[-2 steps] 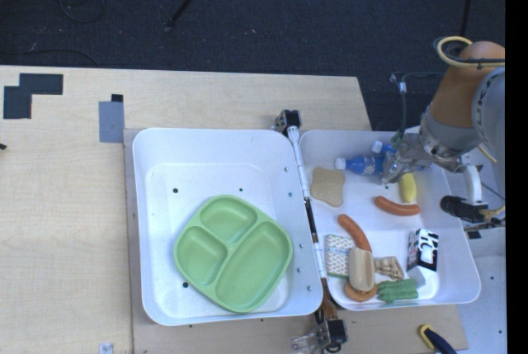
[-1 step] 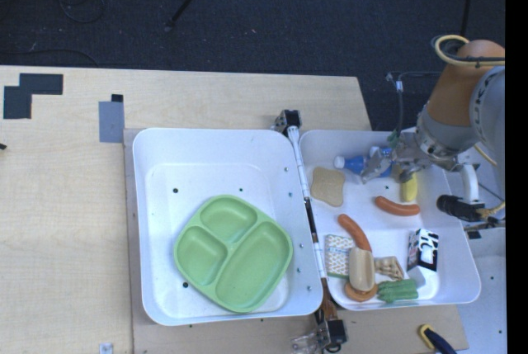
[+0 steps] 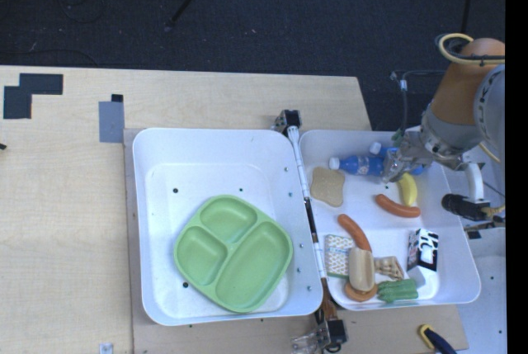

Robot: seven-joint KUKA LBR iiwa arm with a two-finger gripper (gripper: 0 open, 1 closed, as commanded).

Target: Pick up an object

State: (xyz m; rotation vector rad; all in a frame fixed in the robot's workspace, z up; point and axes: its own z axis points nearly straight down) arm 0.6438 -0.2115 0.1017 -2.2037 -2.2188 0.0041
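Note:
The right bin (image 3: 462,278) holds several small items. A blue bottle (image 3: 360,165) lies on its side at the back, with a yellow banana (image 3: 408,190) and a red-orange sausage (image 3: 398,206) just to its right. My gripper (image 3: 398,164) hangs low over the bin's back, right at the bottle's right end and just above the banana. The grey wrist and orange band rise from it to the right. Whether anything is in its grasp is hidden.
Also in the right bin are a tan bread slice (image 3: 327,186), a second sausage (image 3: 355,232), a hot dog in a bun (image 3: 360,270), a green pod (image 3: 398,291), a patterned packet (image 3: 337,254) and a black-and-white card (image 3: 423,250). The left bin (image 3: 157,154) holds a green divided plate (image 3: 233,252).

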